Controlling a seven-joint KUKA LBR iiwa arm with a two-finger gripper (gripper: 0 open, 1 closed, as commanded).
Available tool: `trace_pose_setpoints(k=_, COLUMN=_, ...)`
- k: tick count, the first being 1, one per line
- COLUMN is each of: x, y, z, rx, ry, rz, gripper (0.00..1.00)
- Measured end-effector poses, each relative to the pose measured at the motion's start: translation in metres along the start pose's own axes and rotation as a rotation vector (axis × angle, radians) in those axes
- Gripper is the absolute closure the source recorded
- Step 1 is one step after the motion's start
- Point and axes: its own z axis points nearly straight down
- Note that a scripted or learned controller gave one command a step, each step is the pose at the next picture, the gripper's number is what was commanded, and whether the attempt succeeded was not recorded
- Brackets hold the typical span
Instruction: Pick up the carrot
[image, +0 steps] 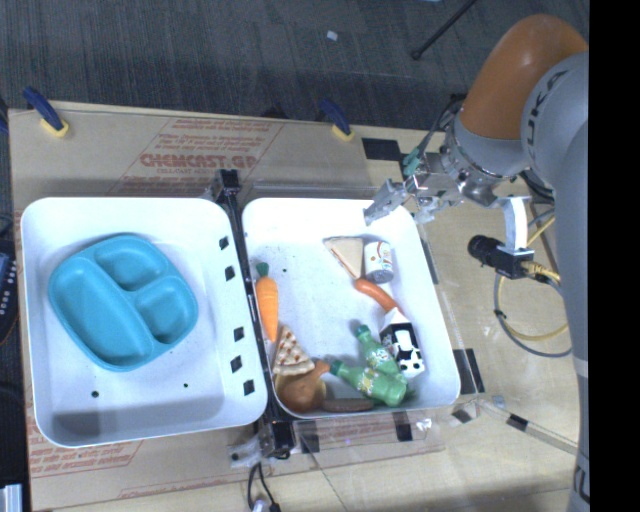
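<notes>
Above the right bin's (425, 262) far edge, the gripper (385, 205) hangs empty and open; approach step: descend to the carrot (267, 306) at its left wall.

Brown cardboard-covered bench (200, 150) with red printing, held at the far edge by blue clamps (45, 110). Directly on it, two shallow white bins side by side: left bin (60, 420) and right bin (300, 215), joined by a black strip of clips (238, 300) along the shared edge. Black tape patches (468, 368) stuck on the bench just beside the right bin's outer side and near corner. Yellow cable (520, 325) looping over the bench surface further right.
</notes>
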Motion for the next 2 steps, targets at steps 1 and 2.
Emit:
trace_pose_setpoints(k=1, x=0.047, y=-0.038, z=0.154, rx=0.014, ry=0.005, rz=0.152, gripper=0.00)
trace_pose_setpoints(k=2, x=0.087, y=-0.035, z=0.172, rx=0.004, ry=0.003, rz=0.358, gripper=0.00)
